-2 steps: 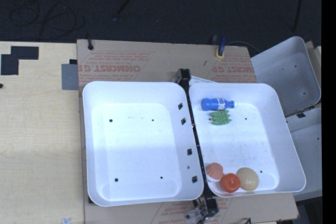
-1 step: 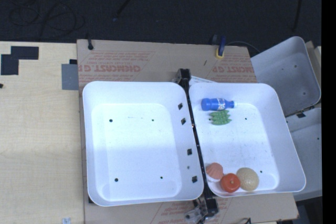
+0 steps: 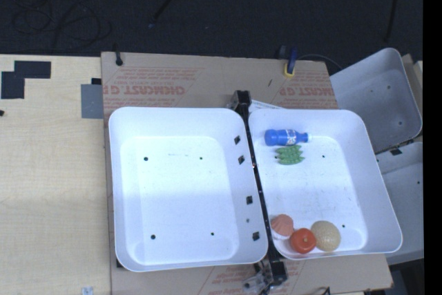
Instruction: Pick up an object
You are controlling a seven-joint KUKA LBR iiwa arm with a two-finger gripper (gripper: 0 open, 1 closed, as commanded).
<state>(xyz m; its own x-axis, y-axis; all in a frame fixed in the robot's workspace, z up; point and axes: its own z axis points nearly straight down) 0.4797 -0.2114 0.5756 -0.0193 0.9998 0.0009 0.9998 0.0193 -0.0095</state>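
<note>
Nearest the side from which the claw reaches in, the right bin (image 3: 376, 169) holds a small blue bottle (image 3: 285, 137) lying flat, which we judge light, stiff and slippery, best pinched across its middle, though we cannot tell the claw's state.

From my seat the two bins look like smooth white plastic: the left bin (image 3: 131, 128) has a faint sheen along its rim, and the right bin (image 3: 359, 148) looks the same. Both sit on a brown cardboard sheet (image 3: 207, 83), matt, printed with red lettering. The bench (image 3: 48, 183) reads to me as pale wood with a fine grain and a dull finish. The blue bottle (image 3: 284, 137) looks like glossy plastic. The green toy (image 3: 290, 155) has a rough, bumpy surface. The red ball (image 3: 302, 240) looks smooth and slightly shiny, the tan ball (image 3: 327, 235) duller.
</note>
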